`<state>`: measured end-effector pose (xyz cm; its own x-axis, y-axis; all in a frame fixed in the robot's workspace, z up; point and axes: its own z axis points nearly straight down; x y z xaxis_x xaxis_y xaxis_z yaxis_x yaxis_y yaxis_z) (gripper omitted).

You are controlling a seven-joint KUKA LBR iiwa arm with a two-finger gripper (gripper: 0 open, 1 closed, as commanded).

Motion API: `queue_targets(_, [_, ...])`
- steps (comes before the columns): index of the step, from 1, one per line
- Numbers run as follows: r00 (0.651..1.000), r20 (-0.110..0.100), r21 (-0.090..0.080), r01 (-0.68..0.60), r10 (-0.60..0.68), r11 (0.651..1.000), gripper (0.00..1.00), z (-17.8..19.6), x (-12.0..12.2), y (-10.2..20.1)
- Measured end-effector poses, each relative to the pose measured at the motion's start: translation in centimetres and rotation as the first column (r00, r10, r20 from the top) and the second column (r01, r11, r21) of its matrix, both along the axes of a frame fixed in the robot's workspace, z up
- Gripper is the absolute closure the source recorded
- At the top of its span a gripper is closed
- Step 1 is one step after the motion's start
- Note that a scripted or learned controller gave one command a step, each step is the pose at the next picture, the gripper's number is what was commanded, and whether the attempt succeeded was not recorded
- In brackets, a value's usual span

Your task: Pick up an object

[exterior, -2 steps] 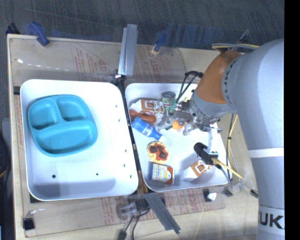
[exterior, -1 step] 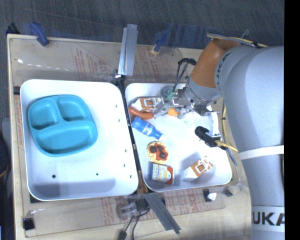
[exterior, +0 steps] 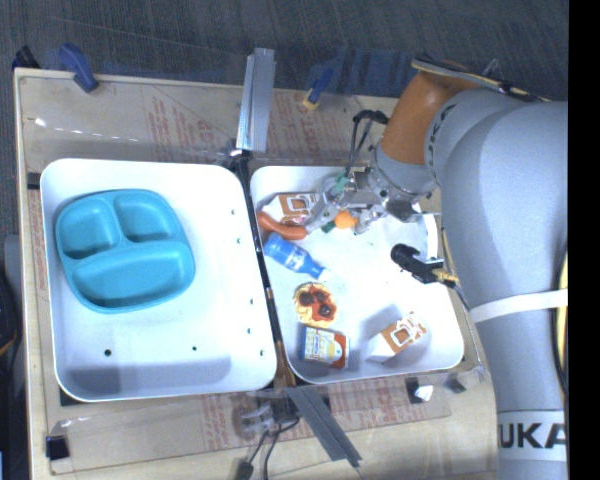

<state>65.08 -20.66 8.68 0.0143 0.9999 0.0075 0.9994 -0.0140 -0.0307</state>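
Note:
My gripper (exterior: 340, 200) is low in the right bin (exterior: 435, 313), near its far edge, with the grey arm reaching in from the right. Just below it lies a small orange piece with a green end (exterior: 345, 221); whether it is held I cannot see. To the gripper's left lie a small carton with an orange label (exterior: 293, 206) and a red-orange sausage (exterior: 282, 228). A blue bottle (exterior: 293, 258) lies lower, by the bin's left wall.
Nearer the front of the right bin are a round pastry toy (exterior: 316, 303), a small printed box (exterior: 323, 346) and a white carton (exterior: 403, 334). The left bin (exterior: 150, 353) holds a blue divided tray (exterior: 125, 248).

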Motion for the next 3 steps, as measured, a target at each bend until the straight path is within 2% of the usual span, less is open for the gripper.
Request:
queue_targets(1, [1.000,0.011,-0.005,-0.008,0.008,1.000,1.00,1.1,0.3,0.1])
queue_targets(2, [1.000,0.011,-0.006,-0.008,0.008,1.000,0.00,1.1,0.3,0.1])
queue_targets(3, [1.000,0.011,-0.006,-0.014,0.014,1.000,1.00,2.1,0.3,0.2])
